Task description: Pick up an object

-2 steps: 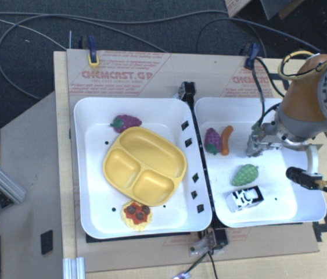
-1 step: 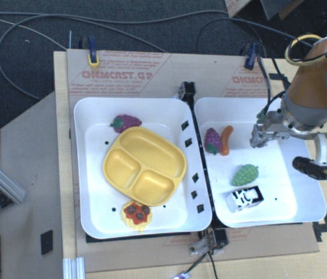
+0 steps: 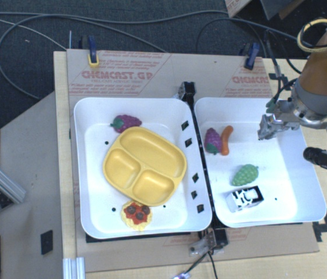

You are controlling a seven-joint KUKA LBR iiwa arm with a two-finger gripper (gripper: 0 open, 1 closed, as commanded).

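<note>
Gripper hovers at two o'clock in the right bin, above bare floor; finger state unreadable.

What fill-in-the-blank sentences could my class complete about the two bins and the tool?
1. The yellow divided plate lies in the ____ bin.
2. The orange carrot touches a ____ bunch of grapes.
3. The green grapes lie just above the black-and-white ____.
4. The tool hovers over the ____ bin.

Answers: left; purple; box; right
</note>
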